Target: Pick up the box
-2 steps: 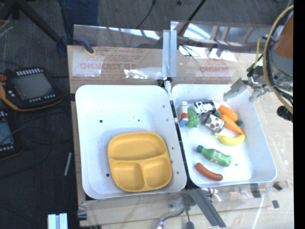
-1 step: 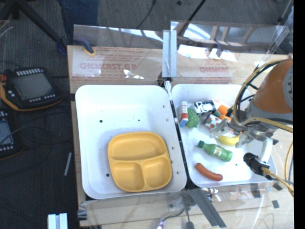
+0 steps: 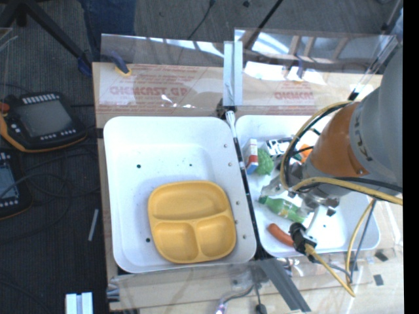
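Observation:
The box [image 3: 252,156] is small, white with red and blue print, and stands at the left wall of the right bin [image 3: 366,241], toward the back. My gripper [image 3: 309,200] hangs from the orange-banded wrist [image 3: 330,150] over the middle of that bin, to the right of the box and nearer the front, apart from it. The gripper's body and cables hide its tips. Directly beside it lies a green bottle [image 3: 283,207].
A green soft item [image 3: 265,163] rests against the box's right side. An orange carrot-like piece [image 3: 281,234] lies near the right bin's front. A yellow divided plate [image 3: 192,220] sits in the left bin [image 3: 131,149]. Yellow and black cables [image 3: 357,241] loop around the wrist.

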